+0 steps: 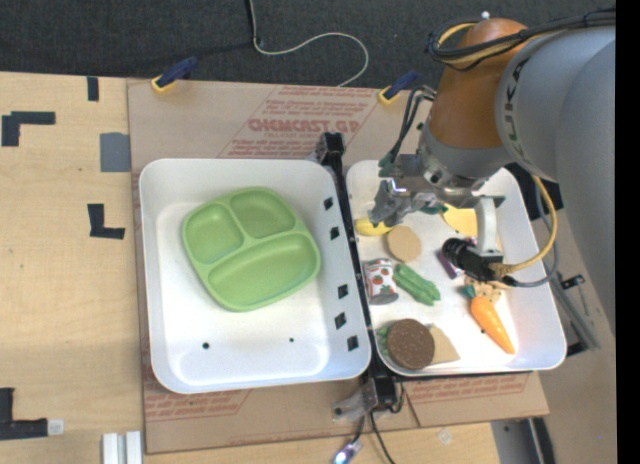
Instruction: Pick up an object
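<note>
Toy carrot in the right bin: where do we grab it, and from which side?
Take the carrot across its thick upper half, coming straight down from above. It lies flat on the right bin floor and tapers toward the bin's near right corner. The fingers should close across its long axis. The narrow tip would probably slip out.

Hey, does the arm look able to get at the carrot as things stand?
Probably yes. The carrot lies uncovered near the right bin's front corner, and the arm hangs over that same bin.
</note>
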You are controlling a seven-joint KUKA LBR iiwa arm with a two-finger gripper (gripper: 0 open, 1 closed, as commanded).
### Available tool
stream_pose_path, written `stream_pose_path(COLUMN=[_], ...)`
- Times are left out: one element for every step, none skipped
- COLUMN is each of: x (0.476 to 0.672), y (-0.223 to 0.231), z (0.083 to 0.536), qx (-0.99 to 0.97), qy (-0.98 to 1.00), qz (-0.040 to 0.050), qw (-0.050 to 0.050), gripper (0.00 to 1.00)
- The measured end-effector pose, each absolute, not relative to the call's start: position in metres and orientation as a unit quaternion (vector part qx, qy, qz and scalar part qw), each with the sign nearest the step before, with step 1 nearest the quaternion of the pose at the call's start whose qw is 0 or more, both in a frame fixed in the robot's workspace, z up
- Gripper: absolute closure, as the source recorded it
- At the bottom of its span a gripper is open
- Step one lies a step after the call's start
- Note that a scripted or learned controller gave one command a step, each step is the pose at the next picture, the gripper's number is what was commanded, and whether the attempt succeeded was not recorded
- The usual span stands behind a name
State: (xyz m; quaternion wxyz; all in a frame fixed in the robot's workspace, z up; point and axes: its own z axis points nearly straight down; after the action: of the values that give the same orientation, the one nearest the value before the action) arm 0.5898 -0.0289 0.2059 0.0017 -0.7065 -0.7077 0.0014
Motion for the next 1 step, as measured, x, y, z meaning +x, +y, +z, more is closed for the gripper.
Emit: stream_pose_path(x=[0.5919], y=[-0.0293], z=[0.2147], qx=[-0.706], qy=[-0.708], qz=[0.0011], qw=[0.001], gripper=[1.0])
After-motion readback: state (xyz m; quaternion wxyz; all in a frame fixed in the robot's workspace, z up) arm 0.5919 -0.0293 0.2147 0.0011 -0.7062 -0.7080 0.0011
